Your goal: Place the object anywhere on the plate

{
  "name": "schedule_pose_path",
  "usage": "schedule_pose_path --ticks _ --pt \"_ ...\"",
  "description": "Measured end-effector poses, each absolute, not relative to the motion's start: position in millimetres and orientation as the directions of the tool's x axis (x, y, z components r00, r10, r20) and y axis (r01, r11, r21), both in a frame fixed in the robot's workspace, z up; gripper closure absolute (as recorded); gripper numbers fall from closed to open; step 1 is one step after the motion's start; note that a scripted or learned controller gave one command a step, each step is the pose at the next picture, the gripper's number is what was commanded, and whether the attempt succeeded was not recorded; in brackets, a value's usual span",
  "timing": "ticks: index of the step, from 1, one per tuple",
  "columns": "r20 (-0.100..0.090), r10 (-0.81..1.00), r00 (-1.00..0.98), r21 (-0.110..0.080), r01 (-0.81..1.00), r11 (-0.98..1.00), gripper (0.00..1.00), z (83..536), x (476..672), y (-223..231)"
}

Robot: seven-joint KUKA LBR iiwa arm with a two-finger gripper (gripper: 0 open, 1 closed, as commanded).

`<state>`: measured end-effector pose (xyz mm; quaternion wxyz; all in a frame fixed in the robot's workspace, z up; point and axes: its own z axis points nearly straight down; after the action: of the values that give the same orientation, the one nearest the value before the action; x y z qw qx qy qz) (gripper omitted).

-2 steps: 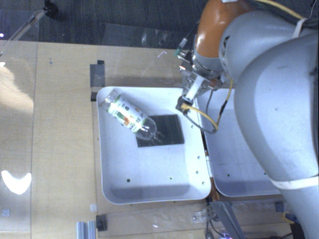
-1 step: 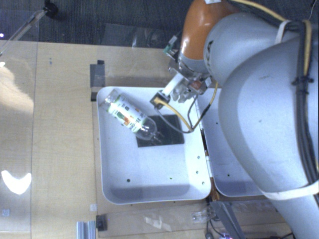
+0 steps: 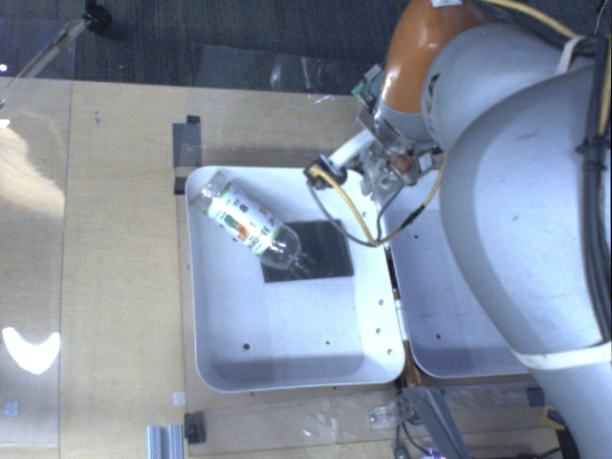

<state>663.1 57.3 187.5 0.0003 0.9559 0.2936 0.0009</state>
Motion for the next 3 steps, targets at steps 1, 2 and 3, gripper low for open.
schedule_pose_path --ticks 1,2,3 --pt "0.009 0.316 0.949 0.001 0.316 -0.949 1.00 266.5 651.0 39.7" --pt "0.005 0.224 0.975 -0.002 0.224 -0.975 1.00 205.2 621.5 109.1" --pt "0.008 0.314 0.949 0.004 0.314 -0.949 1.00 309.1 646.5 44.7"
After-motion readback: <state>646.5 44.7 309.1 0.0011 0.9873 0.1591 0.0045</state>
